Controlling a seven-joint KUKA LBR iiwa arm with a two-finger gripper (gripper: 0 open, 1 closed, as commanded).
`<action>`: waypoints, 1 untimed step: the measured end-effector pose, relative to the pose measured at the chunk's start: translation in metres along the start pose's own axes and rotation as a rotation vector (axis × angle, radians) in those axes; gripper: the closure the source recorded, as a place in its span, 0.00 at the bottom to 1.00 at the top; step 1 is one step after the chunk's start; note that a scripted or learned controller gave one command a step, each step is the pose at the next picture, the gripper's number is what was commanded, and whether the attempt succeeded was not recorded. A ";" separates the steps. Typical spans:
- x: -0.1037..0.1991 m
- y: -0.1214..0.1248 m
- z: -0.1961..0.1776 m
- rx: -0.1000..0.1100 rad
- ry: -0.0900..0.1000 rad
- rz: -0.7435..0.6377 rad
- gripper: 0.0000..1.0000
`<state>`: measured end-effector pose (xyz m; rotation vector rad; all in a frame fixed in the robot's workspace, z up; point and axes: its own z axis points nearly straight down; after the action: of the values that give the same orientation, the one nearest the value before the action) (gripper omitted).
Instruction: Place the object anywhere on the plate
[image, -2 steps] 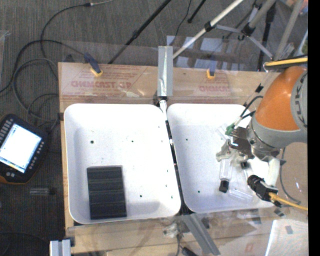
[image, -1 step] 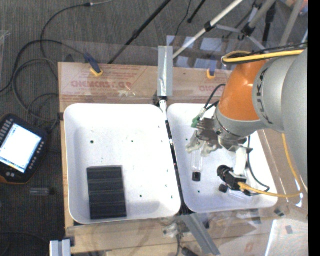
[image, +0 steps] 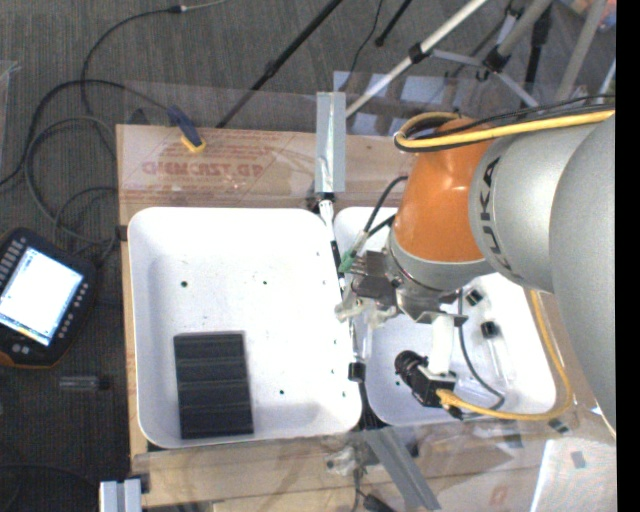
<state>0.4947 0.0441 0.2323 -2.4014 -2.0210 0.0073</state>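
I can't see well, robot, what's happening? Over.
Arm over right bin; fingers hidden. Dark block in left bin, untouched. Can't make out a plate. Over.

Grey arm (image: 560, 200) from the right, orange-banded wrist angled downward.

Count on the bench

Two shallow white plastic bins (image: 150, 300) (image: 530, 385); one dark ribbed rectangular block (image: 212, 385); one grey, orange-banded arm (image: 450, 215); one handheld screen pendant (image: 38, 297).
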 end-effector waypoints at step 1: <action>0.083 -0.027 0.008 0.000 -0.001 -0.146 1.00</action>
<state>0.4825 0.1306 0.2246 -2.2480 -2.1905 0.0088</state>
